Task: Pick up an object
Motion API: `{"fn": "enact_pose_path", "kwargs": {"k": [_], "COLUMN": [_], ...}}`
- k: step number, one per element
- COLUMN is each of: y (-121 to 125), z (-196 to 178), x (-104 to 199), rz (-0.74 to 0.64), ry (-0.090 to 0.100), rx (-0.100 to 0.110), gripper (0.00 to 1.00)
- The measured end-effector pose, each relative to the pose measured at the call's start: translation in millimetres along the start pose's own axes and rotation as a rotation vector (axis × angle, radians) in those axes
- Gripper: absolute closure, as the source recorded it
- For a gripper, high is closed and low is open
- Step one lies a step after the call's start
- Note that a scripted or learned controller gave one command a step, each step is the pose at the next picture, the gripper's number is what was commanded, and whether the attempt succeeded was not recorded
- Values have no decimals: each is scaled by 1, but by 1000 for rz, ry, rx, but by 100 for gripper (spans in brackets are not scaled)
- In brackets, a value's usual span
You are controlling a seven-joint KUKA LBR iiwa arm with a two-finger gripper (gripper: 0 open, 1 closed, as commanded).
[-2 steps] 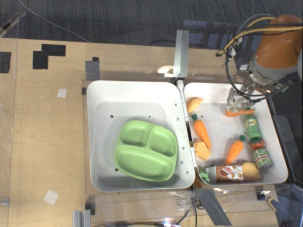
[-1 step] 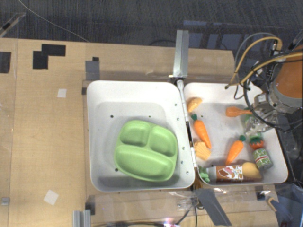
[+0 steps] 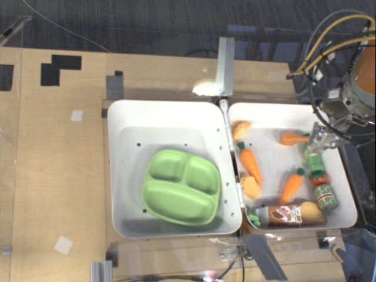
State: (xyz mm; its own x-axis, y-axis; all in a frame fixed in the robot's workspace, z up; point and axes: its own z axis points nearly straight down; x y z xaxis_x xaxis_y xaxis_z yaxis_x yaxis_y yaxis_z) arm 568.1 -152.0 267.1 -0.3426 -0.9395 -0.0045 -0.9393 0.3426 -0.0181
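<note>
Wooden bench (image 3: 53, 175) with black squares near the far left, dark floor beyond. Two white bins side by side: left bin (image 3: 126, 128) holding a green divided tray (image 3: 181, 187), tilted slightly. Right bin (image 3: 276, 113) holding toy food: carrot (image 3: 251, 164) near the divider, second carrot (image 3: 291, 187) toward the middle, third carrot (image 3: 293, 138) by the far wall, yellow piece (image 3: 251, 187) beside the first carrot, sauce bottle (image 3: 291, 214) lying along the near wall, small can (image 3: 325, 197) at the right. Gripper (image 3: 319, 141) low over the right bin's right side (arm entering from the right), just above a green-and-red item (image 3: 316, 168). Finger state: cannot tell. Nothing seen lifted.
</note>
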Motion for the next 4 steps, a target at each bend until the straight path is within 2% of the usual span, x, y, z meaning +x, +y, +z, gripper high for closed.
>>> {"fn": "enact_pose_path", "kwargs": {"k": [1, 2, 3, 4], "y": [48, 26, -62, -54], "z": [126, 84, -15, 114], "x": [28, 40, 12, 7], "rz": [-405, -809, -822, -1134], "ry": [-3, -3, -2, -12], "rx": [-18, -11, -4, -17], "gripper": [100, 100, 100, 100]}}
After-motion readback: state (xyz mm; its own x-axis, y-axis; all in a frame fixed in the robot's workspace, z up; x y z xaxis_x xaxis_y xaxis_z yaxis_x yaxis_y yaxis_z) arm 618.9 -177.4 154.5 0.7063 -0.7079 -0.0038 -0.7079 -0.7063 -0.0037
